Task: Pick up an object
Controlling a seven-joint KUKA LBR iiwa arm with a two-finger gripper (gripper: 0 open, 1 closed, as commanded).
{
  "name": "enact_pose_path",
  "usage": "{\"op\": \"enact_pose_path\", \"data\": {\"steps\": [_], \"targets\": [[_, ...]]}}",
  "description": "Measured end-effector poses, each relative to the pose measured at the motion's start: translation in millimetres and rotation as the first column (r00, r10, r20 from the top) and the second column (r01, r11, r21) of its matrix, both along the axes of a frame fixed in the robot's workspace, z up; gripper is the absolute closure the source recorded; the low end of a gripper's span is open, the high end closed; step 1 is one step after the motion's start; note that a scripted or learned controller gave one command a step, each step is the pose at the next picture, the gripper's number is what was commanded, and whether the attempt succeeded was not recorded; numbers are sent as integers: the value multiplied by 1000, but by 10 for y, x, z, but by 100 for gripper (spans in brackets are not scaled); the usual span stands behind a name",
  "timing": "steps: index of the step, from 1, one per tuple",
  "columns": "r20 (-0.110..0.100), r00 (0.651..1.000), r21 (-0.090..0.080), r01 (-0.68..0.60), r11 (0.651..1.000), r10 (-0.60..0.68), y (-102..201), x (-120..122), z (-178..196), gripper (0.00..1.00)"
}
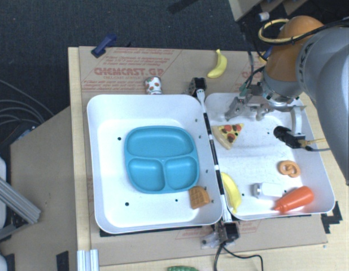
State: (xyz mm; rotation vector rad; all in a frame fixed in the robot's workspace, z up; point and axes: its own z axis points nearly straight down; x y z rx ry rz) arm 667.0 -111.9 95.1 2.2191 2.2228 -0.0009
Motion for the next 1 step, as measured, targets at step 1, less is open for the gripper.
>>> {"op": "enact_pose_path", "data": {"steps": [1], "targets": [[2,1000,-1,0,1000,0,1,6,103,100]]}}
